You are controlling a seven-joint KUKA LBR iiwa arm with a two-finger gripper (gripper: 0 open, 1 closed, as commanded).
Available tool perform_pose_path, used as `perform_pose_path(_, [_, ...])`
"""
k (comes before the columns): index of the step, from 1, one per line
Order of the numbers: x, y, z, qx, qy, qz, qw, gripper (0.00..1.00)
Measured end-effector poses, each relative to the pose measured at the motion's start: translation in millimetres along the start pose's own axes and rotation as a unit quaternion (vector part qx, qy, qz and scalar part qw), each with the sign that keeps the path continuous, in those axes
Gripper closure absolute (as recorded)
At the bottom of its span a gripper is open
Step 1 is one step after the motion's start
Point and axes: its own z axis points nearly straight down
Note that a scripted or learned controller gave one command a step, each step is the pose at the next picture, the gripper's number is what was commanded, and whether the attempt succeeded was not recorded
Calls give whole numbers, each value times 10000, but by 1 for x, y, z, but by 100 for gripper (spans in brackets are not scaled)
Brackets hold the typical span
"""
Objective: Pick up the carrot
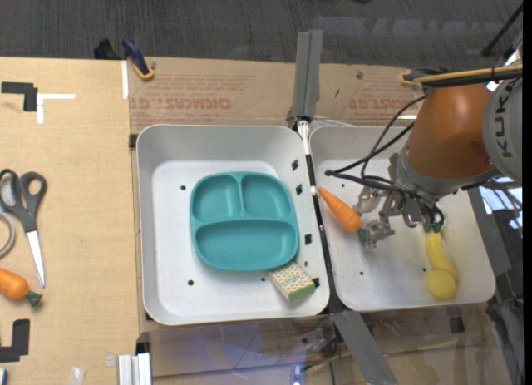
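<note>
- Lying in the right bin (349, 288), the carrot (340, 209) slants against its left wall.
- The hand (376, 231) hangs at the carrot's lower tip; I cannot tell its grip.
- A yellow squash (437, 267) lies further right.

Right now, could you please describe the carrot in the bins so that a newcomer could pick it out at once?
Look at the right bin of the two white ones, along its left wall beside the divider. The carrot lies there at a slant, just left of the gripper. It is orange and tapered, unlike the yellow banana further right; another carrot lies outside the bins at far left.
</note>
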Motion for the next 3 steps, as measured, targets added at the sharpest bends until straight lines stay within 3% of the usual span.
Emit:
perform_pose_path(1, [16,69,-89,-19,30,889,9960,100])
perform_pose_path(2, [16,69,-89,-18,31,888,9960,0])
perform_pose_path(3, [45,-9,-40,-32,39,-1571,9876,0])
